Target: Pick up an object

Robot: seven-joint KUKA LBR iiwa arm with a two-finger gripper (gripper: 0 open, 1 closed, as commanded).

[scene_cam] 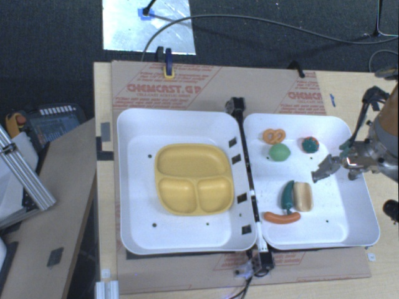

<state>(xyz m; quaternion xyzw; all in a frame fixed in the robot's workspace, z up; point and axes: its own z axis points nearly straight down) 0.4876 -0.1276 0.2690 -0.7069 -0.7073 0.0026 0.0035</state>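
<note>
While we look down on the bench (106, 167), the widest thing we meet is the brown cardboard sheet (212, 86) under both bins, printed in red with "CHEMCAST GP" at its far left and again, slanted, at its far right. On it sit two shallow white bins, touching along a dark hinge-like strip in the middle. We see the left bin (134, 185) holding one thing, a yellow three-compartment tray (192, 178), lying flat near its centre. We see the right bin (355, 217) holding the small objects for the pick-up task: a tan bun-like piece (303, 196) near the middle, a dark teal item (287, 195) touching its left side, and an orange sausage-shaped piece (282, 217) just in front of those two. Toward the far side lie a green ball (279, 152), an orange pretzel (273, 136) just behind it, and a small red and teal round toy (310, 144) to their right.

We see the grey arm (386, 136) entering from the right, its gripper (333, 165) hovering over the right bin, between the round toy and the bun, with nothing between its fingers. We cannot tell whether the claw is released or clenched.

Beyond the board, we note a blue and yellow clamp (168, 63) at its far edge and a shiny metal plate (147, 17) on the dark floor.
</note>
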